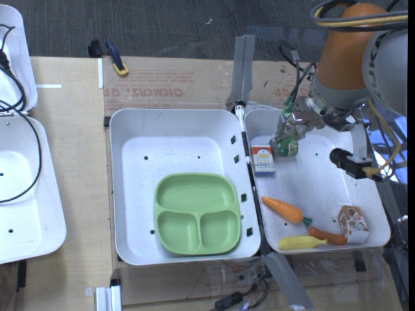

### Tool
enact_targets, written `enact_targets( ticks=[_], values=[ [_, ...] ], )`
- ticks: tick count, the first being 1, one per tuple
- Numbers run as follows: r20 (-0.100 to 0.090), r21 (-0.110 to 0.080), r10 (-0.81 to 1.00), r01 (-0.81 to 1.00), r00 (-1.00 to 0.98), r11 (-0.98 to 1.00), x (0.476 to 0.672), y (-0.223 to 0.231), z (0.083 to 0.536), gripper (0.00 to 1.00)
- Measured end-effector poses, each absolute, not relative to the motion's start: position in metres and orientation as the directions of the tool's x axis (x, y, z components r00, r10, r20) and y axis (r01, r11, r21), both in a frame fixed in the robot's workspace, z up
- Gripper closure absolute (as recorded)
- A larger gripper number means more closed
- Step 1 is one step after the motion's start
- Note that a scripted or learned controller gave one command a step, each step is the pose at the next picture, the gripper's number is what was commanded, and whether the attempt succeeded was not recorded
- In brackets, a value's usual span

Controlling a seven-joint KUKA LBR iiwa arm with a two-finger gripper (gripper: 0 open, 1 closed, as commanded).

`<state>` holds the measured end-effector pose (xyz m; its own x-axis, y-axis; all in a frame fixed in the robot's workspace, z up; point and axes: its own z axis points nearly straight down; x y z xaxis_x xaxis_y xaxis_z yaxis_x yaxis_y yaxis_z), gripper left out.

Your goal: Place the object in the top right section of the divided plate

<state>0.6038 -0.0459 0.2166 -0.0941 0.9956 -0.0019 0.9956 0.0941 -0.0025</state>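
A: Worth worrying about what, from here?

B: Mostly the grasp. Gripper [286, 141] low at the back of the right bin [311, 180], right over a small green object [286, 149], probably the thing to be moved. Touching it or merely above it: impossible to say from this slant.

A: Open or clamped?

B: Cannot tell. Too much cable and bracket clutter around the wrist, and the tips blend into the green lump.

A: So, a possible empty lift.

B: Yes, or a pinch on one edge only, then a drop on the way over. Also a tight spot: small carton [262, 159] just beside the green object, against the wall between the bins. Easy to nudge or drag along.

A: And the crossing?

B: Raised walls of both bins between here and the divided plate [157, 206], which sits in the near part of the left bin [168, 148], well apart from the gripper. Too low a carry, and a snag on the rim. Dangling cables as another snag risk.

A: Target clear enough?

B: Not quite. One wide section at the far side, two smaller ones at the near side, so "top right" most likely the right end of the wide one. Easy to land in the lower right instead.

A: Anything else hard to read?

B: Shape and kind of the green object: blurred, partly covered from above. Arm cut off at the frame's right.
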Motion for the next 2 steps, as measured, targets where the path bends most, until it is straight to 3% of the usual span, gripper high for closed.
enact_targets(
  ticks=[1, 2],
  values=[
    [-0.002, -0.001, 0.982, 0.982, -0.188, 0.188, 0.570, -0.137, 0.334, 1.00],
    [-0.001, -0.003, 0.999, 0.999, -0.052, 0.052, 0.603, -0.135, 0.280, 1.00]
  ],
)
